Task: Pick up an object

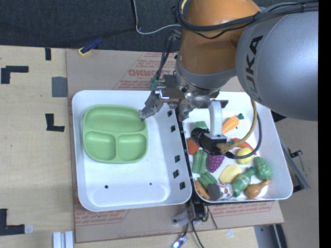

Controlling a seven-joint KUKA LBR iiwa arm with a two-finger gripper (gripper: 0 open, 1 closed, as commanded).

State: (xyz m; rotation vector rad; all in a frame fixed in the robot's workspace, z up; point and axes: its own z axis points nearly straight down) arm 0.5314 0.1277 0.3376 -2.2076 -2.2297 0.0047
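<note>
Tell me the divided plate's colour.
The divided plate is light green, clearest in the camera view.

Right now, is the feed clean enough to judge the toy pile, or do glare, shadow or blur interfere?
Camera view: even light, toy pile fairly sharp; the arm casts soft shadow on the right bin's left part; mild sheen on the orange band, no blown-out glare; the grey link nearest the lens looks soft.
</note>
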